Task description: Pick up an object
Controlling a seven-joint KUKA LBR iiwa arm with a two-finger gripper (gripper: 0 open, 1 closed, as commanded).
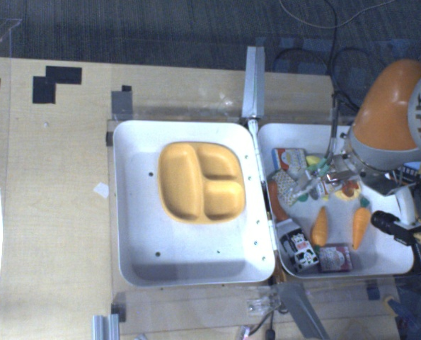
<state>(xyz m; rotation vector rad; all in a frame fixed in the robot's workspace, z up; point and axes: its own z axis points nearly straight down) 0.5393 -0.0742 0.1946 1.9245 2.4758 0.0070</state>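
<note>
Right bin (402, 262) crowded, rims close.

A pale wooden bench (54, 211) carries two white bins, left bin (136, 261) and right bin (401, 261), side by side

Glossy yellow plastic tray (199, 181) in smooth white bin (136, 211), wooden bench (47, 211).

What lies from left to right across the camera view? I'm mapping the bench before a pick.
Left bin → yellow tray inside it → right bin, holding the left carrot, then the right carrot; the gripper hangs above that bin.
</note>
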